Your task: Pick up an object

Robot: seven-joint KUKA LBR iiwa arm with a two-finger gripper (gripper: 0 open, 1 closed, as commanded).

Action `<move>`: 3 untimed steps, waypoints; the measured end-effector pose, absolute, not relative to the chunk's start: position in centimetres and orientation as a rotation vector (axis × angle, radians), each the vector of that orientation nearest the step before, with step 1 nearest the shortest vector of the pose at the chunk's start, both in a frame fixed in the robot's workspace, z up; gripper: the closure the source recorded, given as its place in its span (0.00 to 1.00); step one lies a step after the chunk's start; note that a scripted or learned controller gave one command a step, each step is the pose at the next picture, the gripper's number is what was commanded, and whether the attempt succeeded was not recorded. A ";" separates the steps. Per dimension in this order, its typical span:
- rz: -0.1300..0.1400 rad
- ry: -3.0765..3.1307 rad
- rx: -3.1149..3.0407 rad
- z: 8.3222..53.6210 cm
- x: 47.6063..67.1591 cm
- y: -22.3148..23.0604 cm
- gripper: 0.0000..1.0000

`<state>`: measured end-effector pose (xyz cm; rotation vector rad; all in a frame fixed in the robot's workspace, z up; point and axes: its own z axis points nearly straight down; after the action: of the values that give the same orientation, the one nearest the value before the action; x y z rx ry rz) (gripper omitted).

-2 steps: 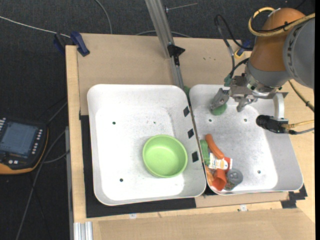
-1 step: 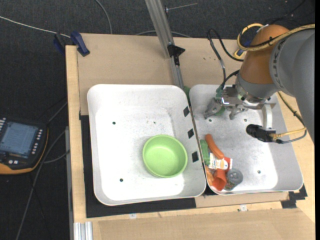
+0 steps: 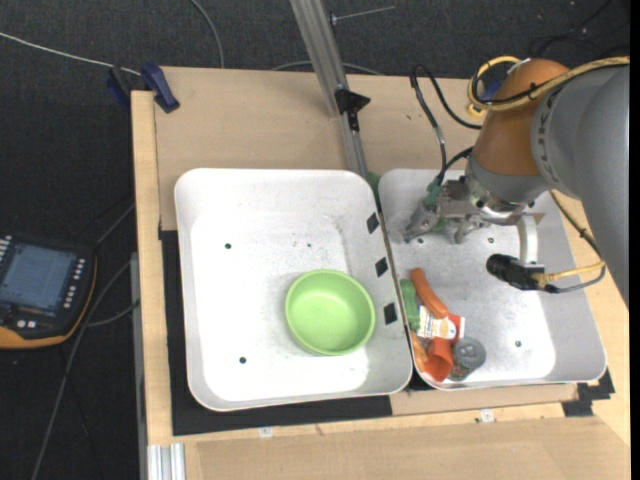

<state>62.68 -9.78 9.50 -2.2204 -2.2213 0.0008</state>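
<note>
Orange plastic packet point(image 3: 432, 320) beside round green plastic bowl point(image 3: 330, 312): light, floppy, we'd pinch its middle. Tool point(image 3: 440, 223) state: can't tell.

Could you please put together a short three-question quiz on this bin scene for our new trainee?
1. True or false: the green bowl sits in the left bin.
2. Multiple choice: the orange items lie in the right bin at its
A. far right corner
B. near left corner, against the wall shared with the left bin
C. centre
3. Fill in: the gripper hangs over the ____ bin.

Key
1. True.
2. B.
3. Right; it is over that bin's far left part, apart from the orange items.
</note>
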 end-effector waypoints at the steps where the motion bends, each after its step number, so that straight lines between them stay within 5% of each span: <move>1: -0.002 -2.223 -2.221 10.7 62.7 -9.8 1.00; 3: -0.004 -2.224 -2.223 21.4 62.8 -9.7 1.00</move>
<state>62.84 -9.69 21.39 -2.2235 -2.2240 -0.0043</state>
